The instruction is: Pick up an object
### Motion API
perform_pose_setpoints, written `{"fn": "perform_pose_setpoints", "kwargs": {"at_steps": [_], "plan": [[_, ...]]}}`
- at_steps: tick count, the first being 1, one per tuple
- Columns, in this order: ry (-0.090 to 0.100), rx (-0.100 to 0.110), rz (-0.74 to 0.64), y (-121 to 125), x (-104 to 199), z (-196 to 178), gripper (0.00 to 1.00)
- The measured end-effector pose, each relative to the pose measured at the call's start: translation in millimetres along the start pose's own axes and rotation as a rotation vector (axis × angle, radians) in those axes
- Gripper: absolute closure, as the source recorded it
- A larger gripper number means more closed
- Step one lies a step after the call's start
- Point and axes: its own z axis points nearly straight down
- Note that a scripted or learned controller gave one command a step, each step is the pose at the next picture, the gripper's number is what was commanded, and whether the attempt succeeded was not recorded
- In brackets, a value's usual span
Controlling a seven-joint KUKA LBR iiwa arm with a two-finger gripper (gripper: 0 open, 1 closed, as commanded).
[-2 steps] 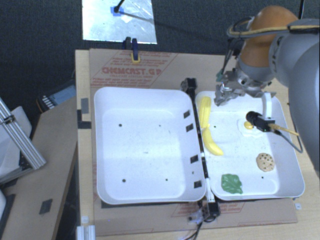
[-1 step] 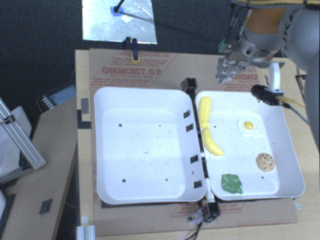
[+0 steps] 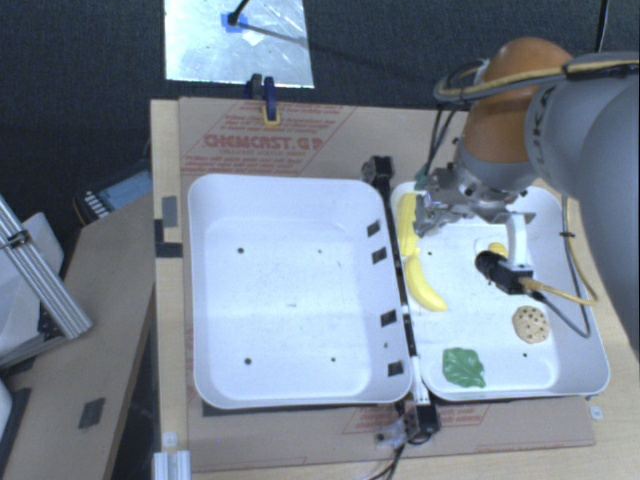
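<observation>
A tan tabletop (image 3: 110, 298) carries a cardboard sheet (image 3: 290, 133) printed "CHEMCAST GP". On it, the left bin (image 3: 290, 193) sits beside the right bin (image 3: 575, 363), which holds a green object (image 3: 464, 366), a cookie (image 3: 530, 324) and a banana (image 3: 415, 268) along its left wall. The gripper (image 3: 432, 218) hangs beside the banana's upper end; whether it is apart or together I cannot tell. Beyond lies dark carpet (image 3: 80, 58).

You are looking at a robotics lab test cell, not a home or shop. Note the two white bins (image 3: 290, 288), clipped edge to edge on a cardboard sheet (image 3: 265, 133) that covers the bench. At the bench's far edge, a clamp (image 3: 268, 98) pins that sheet down. Beyond it, a reflective square panel (image 3: 238, 28) lies on dark carpet-like flooring. Off the bench's left edge stands an aluminium extrusion frame (image 3: 40, 278). Loose cables (image 3: 565, 288) trail over the right bin.
</observation>
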Motion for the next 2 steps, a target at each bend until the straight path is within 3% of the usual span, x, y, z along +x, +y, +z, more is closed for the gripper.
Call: {"fn": "perform_pose_setpoints", "kwargs": {"at_steps": [1, 2], "plan": [[-0.003, -0.031, -0.006, 50.5, -2.4, -149.4, 1.00], [0.000, 0.005, 0.001, -15.5, -9.6, 1.1, 1.00]]}}
